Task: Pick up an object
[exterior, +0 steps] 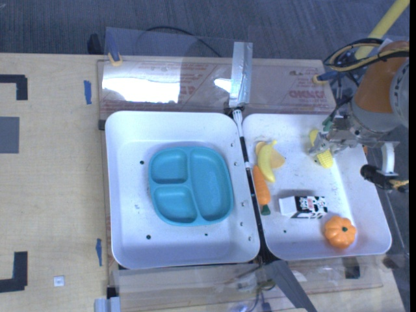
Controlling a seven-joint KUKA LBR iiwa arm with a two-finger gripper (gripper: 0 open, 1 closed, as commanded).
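My gripper (pixel 327 145) is down in the right bin (pixel 370 200), near its far right side, directly over a small yellow object (pixel 324 159). Yellow pieces of that object stick out on both sides of the gripper tip, and its middle is hidden by the gripper. A yellow banana (pixel 268 155) and an orange carrot (pixel 260 184) lie along the bin's left wall. A white carton with black marks (pixel 303 205) lies in the middle. An orange pumpkin (pixel 339 231) rests at the near right.
The left bin (pixel 127 194) holds a blue divided plate (pixel 190 184). The grey arm with its orange band (pixel 380 90) comes in from the right over the right bin's far corner. A clear panel (pixel 169 77) stands behind both bins.
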